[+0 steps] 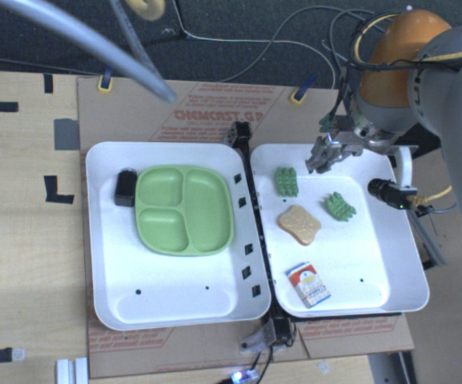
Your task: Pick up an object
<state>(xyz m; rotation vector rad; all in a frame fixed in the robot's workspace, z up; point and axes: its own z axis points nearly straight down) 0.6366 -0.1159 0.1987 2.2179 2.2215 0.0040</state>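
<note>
We could not tell the gripper's state above the right bin's far edge; we counted two green pieces, one sponge, one carton.

The wooden desk carries a cardboard sheet; on it, two white bins, left and right, sit touching.

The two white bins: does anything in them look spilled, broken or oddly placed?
Nothing stands out. The green tray lies flat in the left bin; the right bin holds the toast and small carton, neither one spilled.
</note>
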